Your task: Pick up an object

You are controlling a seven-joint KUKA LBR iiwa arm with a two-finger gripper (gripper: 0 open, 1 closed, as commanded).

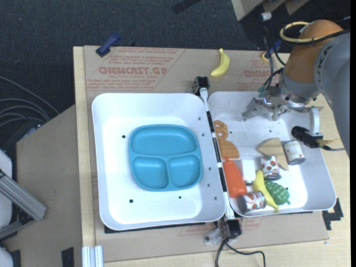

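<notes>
The arm (311, 54) reaches in over the far end of the right bin (320, 174), and its gripper (266, 105) hangs above that bin's bare far floor with its fingers spread apart and nothing between them. All the loose things in this bin lie nearer the camera than the gripper, well apart from it. A pretzel (220, 129) sits against the bin's left wall, and just below it lies a tan piece of bread (228, 149). Below that, also along the left wall, lies an orange carrot (233, 178). A small silver can (293, 152) rests toward the bin's right side, touching a pale wedge (271, 147) to its left. A red-and-white patterned can (270, 167) stands just below the wedge, and a second one (253, 201) lies at the bin's near edge. A yellow banana (265, 189) lies tilted between them, beside a green bumpy item (278, 194). The left bin (111, 193) holds a blue divided tray (165, 156). Another banana (221, 64) lies on the cardboard beyond the bins.
</notes>
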